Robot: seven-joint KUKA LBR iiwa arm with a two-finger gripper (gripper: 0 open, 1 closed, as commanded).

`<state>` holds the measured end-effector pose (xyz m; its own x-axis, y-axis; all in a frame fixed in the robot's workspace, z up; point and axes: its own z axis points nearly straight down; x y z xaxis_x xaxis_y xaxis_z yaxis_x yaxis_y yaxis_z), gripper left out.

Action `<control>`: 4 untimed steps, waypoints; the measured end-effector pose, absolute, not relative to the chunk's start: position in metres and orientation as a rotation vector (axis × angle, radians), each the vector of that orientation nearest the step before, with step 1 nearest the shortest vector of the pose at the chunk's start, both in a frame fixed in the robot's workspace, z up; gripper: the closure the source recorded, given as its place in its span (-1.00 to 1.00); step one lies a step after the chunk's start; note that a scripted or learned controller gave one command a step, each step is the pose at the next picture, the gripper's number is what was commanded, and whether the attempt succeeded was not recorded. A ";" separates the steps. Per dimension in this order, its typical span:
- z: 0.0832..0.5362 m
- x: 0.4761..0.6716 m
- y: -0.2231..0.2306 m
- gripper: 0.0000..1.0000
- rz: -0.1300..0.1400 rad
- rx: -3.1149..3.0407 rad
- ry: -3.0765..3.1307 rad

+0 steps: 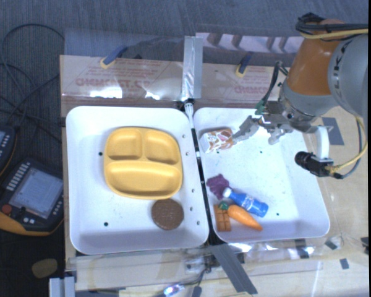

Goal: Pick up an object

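My gripper (pixel 260 127) hangs open over right bin (pixel 297 184), nothing held; approach step. Next: drop onto snack packet (pixel 217 140) w/ jaws astride it.

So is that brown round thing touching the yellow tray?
Touching, it seems: in the camera view, the brown disc sits against the lower edge of the yellow tray with no white bin floor showing between them.

You get even, fairly bright overhead light. The white bins (pixel 80 184) look nearly washed out, and glare streaks the clear plastic sheet (pixel 142 82) behind them. Shadows are soft and short. Fine detail is slightly soft; the dark carpet (pixel 111 5) looks grainy.
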<state>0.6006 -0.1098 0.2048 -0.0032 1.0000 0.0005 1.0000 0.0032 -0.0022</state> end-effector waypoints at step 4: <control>0.089 0.512 -0.146 -1.00 -0.005 -2.142 -2.305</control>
